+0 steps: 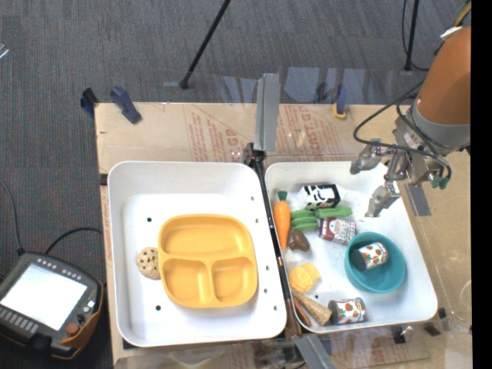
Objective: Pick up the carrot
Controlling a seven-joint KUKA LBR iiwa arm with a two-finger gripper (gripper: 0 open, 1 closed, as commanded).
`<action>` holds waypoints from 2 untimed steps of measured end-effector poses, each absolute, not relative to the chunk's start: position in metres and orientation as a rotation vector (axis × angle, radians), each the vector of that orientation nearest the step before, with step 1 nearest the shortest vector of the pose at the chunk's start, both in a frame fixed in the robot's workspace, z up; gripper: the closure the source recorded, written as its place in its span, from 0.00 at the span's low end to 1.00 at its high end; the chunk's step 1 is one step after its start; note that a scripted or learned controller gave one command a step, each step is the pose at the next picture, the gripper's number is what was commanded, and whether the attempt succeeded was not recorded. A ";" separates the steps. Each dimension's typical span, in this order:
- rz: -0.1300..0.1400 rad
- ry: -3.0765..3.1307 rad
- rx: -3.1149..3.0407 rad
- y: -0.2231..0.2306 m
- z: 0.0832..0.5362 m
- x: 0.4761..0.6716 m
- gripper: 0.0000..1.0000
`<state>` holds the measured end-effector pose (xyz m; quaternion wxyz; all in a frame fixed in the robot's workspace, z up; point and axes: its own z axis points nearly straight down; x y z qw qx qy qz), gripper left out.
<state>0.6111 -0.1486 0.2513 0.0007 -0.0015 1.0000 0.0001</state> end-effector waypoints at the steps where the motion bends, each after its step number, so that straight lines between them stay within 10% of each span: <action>1: 0.008 3.154 -0.021 -0.083 0.114 0.612 0.00; 2: 0.001 3.115 0.418 -0.084 0.102 0.506 0.00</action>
